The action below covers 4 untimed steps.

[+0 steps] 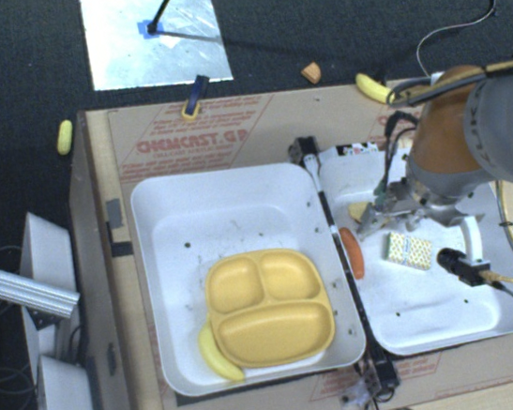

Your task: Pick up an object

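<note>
Carrot point(352, 251), orange, lies at the left wall of the right bin point(444, 324), long axis running top to bottom of the frame. Just right of it sits a patterned sponge point(409, 250). Above, the gripper point(381, 213) hangs low over a pale yellow piece; its opening cannot be made out. The left bin point(165, 259) holds a yellow divided plate point(269, 307) partly covering a banana point(216, 355).

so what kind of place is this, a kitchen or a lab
Likely a robot test lab, not a kitchen: a grey robot arm reaches over two white bins set on cardboard, holding toy food such as a banana and a yellow divided plate.
</note>
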### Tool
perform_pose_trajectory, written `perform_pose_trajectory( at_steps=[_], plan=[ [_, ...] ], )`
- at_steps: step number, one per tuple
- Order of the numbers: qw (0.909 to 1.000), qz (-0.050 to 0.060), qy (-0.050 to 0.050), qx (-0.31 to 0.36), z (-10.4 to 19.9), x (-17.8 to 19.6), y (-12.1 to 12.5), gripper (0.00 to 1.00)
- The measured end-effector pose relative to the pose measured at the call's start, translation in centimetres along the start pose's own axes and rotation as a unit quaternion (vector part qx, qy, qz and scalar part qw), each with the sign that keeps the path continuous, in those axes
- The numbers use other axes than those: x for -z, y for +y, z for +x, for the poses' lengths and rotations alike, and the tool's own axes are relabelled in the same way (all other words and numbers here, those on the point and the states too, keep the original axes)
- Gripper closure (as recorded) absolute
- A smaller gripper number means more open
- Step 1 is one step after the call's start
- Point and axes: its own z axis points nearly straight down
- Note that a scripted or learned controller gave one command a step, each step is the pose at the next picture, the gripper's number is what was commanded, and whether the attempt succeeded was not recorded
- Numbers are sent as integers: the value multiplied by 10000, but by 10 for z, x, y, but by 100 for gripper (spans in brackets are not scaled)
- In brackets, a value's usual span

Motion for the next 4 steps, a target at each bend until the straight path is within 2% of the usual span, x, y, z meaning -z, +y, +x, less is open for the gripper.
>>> perform_pose_trajectory(
  at_steps=[1, 2, 3, 4],
  plan=[
    [10000, -12, -12, -18, -61, -9, -40, 0],
    [10000, -27, -5, -8, -59, 2, -39, 100],
    [10000, -28, -5, -6, -59, 2, -39, 0],
    [10000, -16, -10, -17, -110, 7, -79, 0]
  ],
)
